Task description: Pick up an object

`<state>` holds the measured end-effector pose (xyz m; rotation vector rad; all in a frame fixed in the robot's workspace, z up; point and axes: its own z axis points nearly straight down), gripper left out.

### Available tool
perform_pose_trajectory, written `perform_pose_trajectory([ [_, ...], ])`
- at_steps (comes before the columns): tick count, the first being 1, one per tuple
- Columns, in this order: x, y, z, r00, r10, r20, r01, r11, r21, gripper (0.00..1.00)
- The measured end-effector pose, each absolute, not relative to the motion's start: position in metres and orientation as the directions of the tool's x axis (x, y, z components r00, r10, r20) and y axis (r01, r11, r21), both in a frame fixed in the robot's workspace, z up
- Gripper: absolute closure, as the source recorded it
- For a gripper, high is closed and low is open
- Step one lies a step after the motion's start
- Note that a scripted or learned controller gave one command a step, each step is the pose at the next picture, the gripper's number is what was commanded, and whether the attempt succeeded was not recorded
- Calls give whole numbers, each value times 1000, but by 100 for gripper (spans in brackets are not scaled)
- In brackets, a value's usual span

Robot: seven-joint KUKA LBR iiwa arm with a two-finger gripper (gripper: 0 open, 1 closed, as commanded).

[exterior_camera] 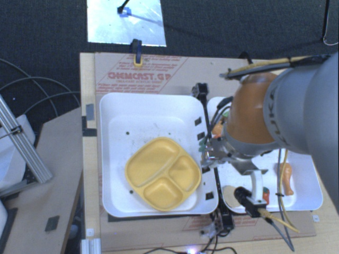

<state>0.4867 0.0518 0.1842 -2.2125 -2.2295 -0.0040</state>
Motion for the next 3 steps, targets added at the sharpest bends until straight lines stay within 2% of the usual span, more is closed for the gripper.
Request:
perform_pose_trajectory([
  [1,553,-45,213,5,1000,-6,1000,-5,8,100],
  [2,485,-13,183,-2,1000,2,1000,2,-4,100],
  [3,542,61,295,-12,1000,4,1000,12,16,100],
])
